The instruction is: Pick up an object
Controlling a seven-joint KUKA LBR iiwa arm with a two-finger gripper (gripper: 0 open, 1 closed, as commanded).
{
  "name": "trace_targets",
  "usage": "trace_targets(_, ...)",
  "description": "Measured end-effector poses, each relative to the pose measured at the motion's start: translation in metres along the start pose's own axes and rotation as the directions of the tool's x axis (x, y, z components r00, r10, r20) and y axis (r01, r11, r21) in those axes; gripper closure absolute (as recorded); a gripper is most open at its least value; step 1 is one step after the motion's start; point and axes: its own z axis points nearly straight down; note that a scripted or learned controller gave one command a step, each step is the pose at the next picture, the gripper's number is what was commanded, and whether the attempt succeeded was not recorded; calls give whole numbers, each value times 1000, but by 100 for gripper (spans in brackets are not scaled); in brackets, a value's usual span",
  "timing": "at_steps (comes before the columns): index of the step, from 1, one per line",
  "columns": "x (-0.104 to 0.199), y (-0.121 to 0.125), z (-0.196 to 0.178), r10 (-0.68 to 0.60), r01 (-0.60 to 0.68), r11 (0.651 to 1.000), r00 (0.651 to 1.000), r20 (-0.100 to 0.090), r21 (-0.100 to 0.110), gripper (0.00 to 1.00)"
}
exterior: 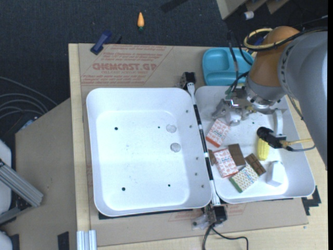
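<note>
My gripper hangs over the far part of the right bin, just beyond a red-and-white patterned packet. Nearer the front lie a second red-and-white packet, two brown blocks, a green patterned packet, a yellow piece and a white block. No object shows in the gripper's grasp.
The left bin holds two small round grey discs. A blue tray sits just behind the right bin. The grey arm with its orange band covers the right bin's far right corner.
</note>
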Motion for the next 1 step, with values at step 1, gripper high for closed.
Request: trace_targets(1,15,-55,0,2,-2,1000,1000,0,4,0)
